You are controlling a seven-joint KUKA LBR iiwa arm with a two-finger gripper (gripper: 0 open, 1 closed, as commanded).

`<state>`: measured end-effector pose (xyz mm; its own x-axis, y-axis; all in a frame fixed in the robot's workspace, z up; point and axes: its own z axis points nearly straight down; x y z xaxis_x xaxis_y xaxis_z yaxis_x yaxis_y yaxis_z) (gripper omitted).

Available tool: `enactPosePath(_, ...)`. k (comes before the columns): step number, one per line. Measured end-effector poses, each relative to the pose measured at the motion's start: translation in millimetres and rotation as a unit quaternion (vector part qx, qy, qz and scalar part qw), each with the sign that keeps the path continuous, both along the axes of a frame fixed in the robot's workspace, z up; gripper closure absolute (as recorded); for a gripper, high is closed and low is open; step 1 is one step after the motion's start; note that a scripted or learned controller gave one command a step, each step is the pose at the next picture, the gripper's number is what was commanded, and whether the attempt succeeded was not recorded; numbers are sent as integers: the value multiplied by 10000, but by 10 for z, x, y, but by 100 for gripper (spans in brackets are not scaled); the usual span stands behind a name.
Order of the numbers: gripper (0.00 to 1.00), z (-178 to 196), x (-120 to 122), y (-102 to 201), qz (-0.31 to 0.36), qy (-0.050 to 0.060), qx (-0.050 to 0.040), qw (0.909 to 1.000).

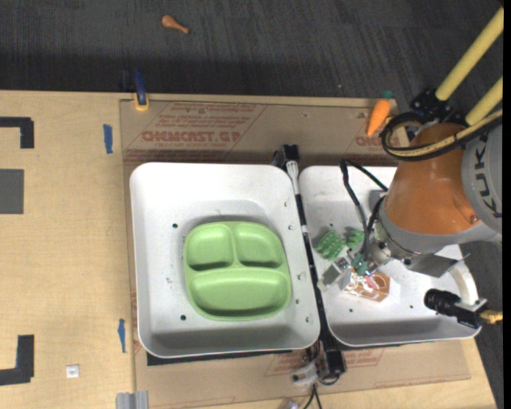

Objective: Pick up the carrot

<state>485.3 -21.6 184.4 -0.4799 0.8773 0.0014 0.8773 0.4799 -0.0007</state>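
The carrot (378, 117) lies on the desk (64, 240) outside both bins, just behind the back rim of the right bin (399, 327), orange with a green top, tilted, close to the arm's black cable. The arm (431, 192) reaches in from the right over the right bin, its orange band above the bin's middle. The claw (357, 268) is low in the right bin, well apart from the carrot; whether it is wide or narrow cannot be told. Beside it lie green leafy pieces (337, 241) and a reddish-brown item (369, 286) on the bin floor. The left bin (152, 200) carries a green three-part tray (235, 268). A small orange item (174, 25) lies on the dark floor beyond the desk.
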Motion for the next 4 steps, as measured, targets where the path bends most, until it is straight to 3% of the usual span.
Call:
enactPosePath(1,0,4,62,-524,1443,-22,-8,9895)
enactPosePath(2,0,1,-58,22,-1269,-4,-3,9919)
enactPosePath(3,0,3,367,-477,-1100,-10,-6,9939)
enactPosePath(4,0,2,367,-475,-1099,-10,-5,9939)
